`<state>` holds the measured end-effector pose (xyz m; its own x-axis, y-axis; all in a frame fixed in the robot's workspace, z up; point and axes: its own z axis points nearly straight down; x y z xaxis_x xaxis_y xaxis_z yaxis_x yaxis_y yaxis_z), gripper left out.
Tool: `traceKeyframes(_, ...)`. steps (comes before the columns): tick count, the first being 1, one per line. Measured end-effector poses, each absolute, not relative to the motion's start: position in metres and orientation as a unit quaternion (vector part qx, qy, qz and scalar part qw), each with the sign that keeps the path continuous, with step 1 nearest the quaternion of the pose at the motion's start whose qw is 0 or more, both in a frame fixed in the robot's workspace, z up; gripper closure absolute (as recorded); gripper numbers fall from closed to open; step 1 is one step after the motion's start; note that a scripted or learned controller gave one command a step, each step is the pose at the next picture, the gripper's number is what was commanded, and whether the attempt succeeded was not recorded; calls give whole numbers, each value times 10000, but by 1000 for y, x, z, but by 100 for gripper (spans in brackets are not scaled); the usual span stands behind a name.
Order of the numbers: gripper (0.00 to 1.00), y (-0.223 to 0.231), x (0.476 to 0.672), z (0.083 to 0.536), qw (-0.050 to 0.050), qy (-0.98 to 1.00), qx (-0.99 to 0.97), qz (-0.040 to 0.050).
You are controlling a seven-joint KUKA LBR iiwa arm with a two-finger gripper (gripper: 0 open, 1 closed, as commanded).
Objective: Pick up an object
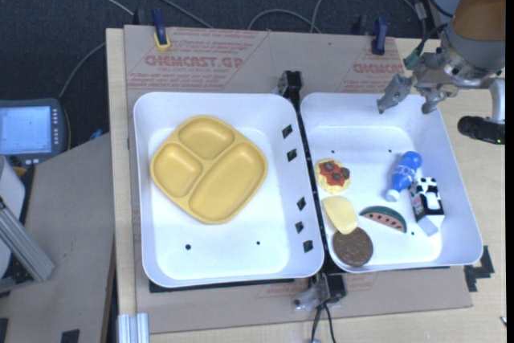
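A: Where was the gripper (411, 95)?
B: I had it over the right bin's (458, 177) far edge, fingers apart, empty. Nearest pick was the blue bottle (403, 173), toward the bin's near right side, long axis roughly upright in view.

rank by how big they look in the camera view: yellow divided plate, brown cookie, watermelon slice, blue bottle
1. yellow divided plate, by far the largest
2. brown cookie
3. blue bottle and watermelon slice: these look about alike in area, so I would not rank one above the other.
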<state>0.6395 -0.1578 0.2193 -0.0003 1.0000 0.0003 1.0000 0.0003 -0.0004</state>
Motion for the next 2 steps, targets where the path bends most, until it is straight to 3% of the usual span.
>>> traceKeyframes(2, 0, -147, 640, 132, 27, -7079, -7063, 17)
